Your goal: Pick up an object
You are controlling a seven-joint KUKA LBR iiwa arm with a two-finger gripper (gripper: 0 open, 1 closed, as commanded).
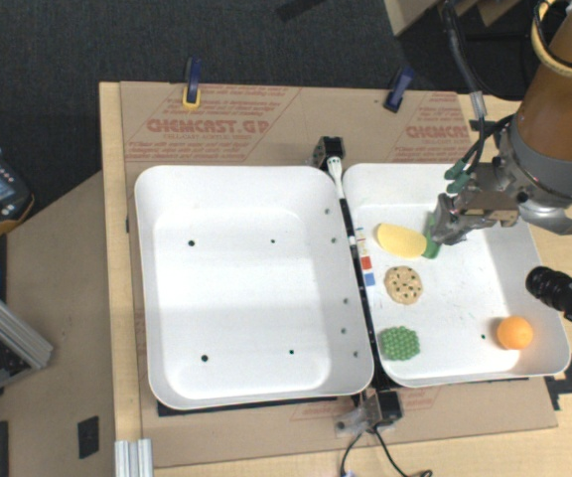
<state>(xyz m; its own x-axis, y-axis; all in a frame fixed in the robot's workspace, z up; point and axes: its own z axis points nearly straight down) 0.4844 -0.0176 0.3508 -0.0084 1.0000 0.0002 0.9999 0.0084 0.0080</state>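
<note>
Camera view: yellow oval piece point(400, 238) lengthwise left-right (beside end effector point(443, 229)).

A pale yellow, rounded oblong piece point(400, 238) lies flat just left of the gripper point(435, 238), touching or nearly touching its tip. A round tan cookie point(403, 284) with dark specks lies flat below and a little left of the gripper, and a round, bumpy green thing point(399, 343) lies farther below it. A small orange ball point(513, 333) sits well apart, below and to the gripper's right.
</note>
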